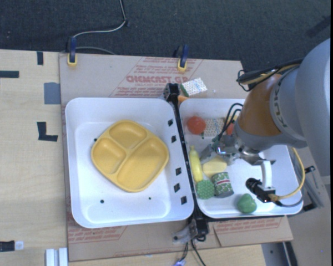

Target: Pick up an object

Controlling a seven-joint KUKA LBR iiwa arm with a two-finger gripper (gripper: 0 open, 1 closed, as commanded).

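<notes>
While the gripper hangs low over the crowded right bin, I cannot tell how it is set, and the likeliest pick, a pale yellow block, lies just beneath it. Packed against a banana, a printed can and a green net, it could be nudged aside. A smooth yellow plate sits alone in the left bin.

I see the gripper low in the right bin, just above a pale yellow block. A small can lies just below that block, and a green ball further right.
</notes>
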